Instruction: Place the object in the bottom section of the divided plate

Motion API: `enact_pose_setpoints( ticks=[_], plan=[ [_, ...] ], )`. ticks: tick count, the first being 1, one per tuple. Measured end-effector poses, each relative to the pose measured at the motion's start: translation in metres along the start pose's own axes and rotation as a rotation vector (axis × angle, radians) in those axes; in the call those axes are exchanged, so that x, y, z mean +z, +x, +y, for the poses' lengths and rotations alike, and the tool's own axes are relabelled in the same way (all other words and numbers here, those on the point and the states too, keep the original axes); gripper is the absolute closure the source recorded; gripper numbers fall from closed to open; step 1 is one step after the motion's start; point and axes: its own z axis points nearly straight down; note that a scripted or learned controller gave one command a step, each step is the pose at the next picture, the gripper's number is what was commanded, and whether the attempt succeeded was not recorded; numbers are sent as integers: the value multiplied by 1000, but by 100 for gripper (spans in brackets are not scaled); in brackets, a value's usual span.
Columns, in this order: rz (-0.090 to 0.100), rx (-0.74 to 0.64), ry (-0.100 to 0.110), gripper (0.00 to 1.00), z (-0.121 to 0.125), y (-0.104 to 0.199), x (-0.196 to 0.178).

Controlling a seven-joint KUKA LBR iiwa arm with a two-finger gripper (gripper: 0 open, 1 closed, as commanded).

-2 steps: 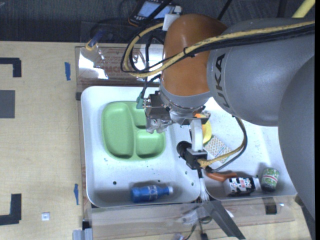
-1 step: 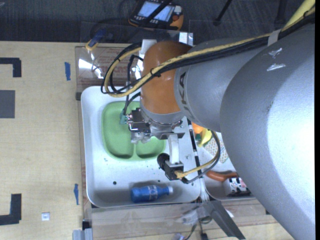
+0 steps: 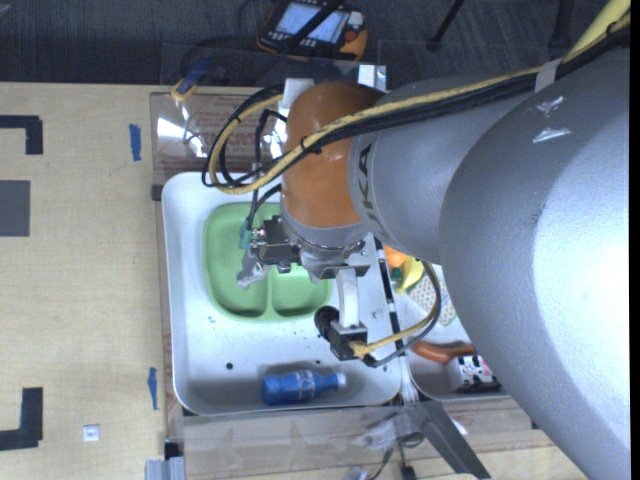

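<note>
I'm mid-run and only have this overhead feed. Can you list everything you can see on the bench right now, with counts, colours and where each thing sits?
White bins: two, side by side; the left one shows well, the right one is mostly hidden under the arm.
Divided plate: one, green, in the left bin's upper half, partly under the wrist.
Bottle: one, blue with a pale cap, lying on its side near the left bin's lower edge.
Objects in the right bin: a few, orange, yellow and white; too hidden to identify.
Handheld device: one, dark with a lit screen, beyond the bins at the top.
Blue tape marks: a few, on the bench left of the bins.
Arm: one, grey with an orange band.
Gripper: one, over the plate.
</note>
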Motion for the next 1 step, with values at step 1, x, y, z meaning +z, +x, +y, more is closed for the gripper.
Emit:
enact_pose_setpoints(
  ticks=[1],
  plan=[
    [12, 341, -22, 0, -31, -14, 80]
  ],
)
